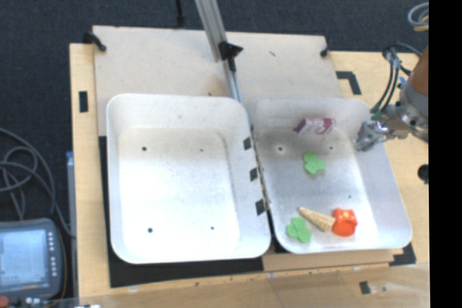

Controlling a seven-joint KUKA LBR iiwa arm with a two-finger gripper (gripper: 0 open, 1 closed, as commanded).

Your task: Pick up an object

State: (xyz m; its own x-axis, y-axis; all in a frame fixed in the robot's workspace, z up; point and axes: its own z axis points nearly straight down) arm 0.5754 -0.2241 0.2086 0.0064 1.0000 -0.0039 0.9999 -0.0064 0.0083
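- Sat on the left as a shallow left bin (110, 155), with no candidate to lift inside it.
- Held every candidate in the right bin (379, 187), just beside the first.
- Lay flat near the front wall as a small green piece (298, 230); judged light and thin, probably hard to pinch except across its edges from straight above.
- Rested just beside that as a tan cone (313, 218), tip pointing left, wide end touching or nearly touching the orange-red object; judged stiff and light, likely to roll or squirt out along its taper, so best taken across the thicker end.
- Lay alone mid-bin as a green clover shape (314, 164), well apart from the rest; judged the least crowded target, light, low, with lobes offering a narrow waist to grip.
- Lay near the back wall as a purple and white packet (314, 126); looked soft and crumpled, likely to deform.
- Stood in the front right corner as an orange-red object (344, 223); chunkiest, likely the most secure hold across its body.
- Hung at the right rim as the gripper (369, 132), near the packet, carrying nothing visible; open or closed could not be told.
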